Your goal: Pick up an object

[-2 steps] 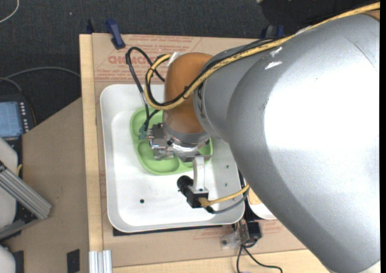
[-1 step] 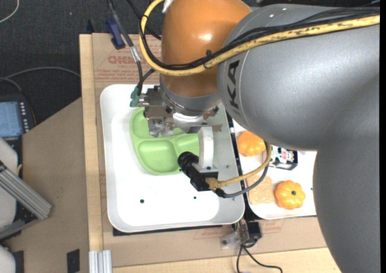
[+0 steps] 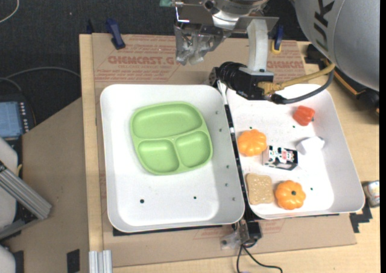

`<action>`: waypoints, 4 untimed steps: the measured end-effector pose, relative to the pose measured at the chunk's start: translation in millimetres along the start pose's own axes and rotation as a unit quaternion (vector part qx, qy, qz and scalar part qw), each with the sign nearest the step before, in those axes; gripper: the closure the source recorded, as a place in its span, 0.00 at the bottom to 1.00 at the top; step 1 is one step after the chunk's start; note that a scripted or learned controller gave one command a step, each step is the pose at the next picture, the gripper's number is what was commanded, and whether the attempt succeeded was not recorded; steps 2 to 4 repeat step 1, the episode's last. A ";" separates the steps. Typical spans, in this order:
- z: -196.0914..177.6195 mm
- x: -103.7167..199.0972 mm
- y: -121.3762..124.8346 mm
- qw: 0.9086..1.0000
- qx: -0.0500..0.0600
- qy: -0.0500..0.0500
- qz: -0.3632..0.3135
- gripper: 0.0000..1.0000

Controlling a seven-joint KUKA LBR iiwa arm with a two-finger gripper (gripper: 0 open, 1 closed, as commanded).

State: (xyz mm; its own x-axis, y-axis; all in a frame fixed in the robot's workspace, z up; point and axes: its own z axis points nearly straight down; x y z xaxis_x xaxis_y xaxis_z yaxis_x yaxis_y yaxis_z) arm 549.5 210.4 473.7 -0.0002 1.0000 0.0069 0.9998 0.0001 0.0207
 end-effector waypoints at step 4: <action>43.5 -74.7 -35.1 1.000 0.014 -0.005 0.003 1.00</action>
